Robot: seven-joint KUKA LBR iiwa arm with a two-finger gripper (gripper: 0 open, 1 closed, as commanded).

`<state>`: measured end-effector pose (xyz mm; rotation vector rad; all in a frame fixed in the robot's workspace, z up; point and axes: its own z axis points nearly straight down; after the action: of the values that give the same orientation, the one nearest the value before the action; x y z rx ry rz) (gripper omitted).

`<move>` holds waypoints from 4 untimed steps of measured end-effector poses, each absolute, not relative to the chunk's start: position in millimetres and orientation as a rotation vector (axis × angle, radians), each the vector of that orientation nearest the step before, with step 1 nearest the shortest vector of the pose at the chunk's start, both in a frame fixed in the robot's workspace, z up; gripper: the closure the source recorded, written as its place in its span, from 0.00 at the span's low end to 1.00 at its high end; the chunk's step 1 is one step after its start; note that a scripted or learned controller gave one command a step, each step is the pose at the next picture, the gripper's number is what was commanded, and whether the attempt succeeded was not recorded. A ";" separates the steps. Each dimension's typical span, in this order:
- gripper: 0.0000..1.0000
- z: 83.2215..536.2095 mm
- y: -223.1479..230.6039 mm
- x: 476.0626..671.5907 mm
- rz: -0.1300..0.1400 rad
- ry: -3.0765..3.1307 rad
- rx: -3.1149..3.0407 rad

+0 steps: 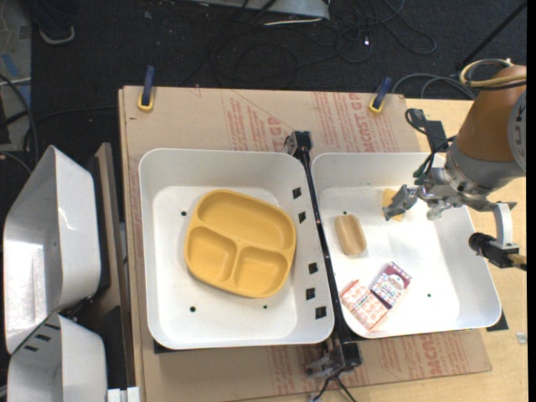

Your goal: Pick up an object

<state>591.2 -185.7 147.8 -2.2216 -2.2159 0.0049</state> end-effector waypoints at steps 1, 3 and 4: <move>0.00 93.9 -185.0 590.2 0.004 -2.216 -2.221; 1.00 159.5 -178.0 601.3 -0.006 -2.232 -2.220; 1.00 203.6 -179.6 598.6 -0.004 -2.230 -2.221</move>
<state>598.6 -179.6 203.6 -2.2209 -2.2303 -0.0044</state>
